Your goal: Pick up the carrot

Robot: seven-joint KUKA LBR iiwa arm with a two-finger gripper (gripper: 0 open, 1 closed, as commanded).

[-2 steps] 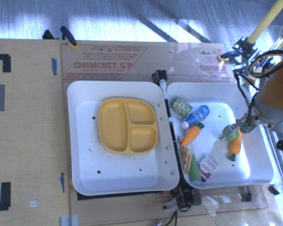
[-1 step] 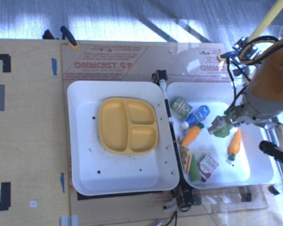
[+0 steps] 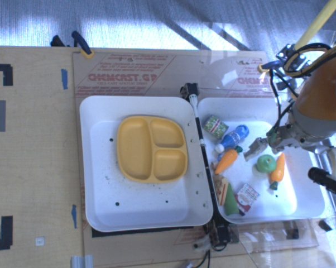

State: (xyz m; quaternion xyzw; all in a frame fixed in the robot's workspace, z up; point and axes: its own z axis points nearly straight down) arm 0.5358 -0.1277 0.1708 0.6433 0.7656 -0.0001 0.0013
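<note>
Camera view: two orange plastic carrots are seen in the right white bin (image 3: 310, 205), one (image 3: 226, 160) left and one (image 3: 277, 170) right of a green round toy (image 3: 265, 162). Neither is lifted. The grey two-finger gripper (image 3: 257, 148) hovers between them, apparently parted, nothing held.

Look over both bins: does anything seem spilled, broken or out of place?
Nothing stands out. The yellow divided plate lies flat in the left bin. The right bin holds a loose jumble of toy food, including two carrots, none visibly damaged.
</note>
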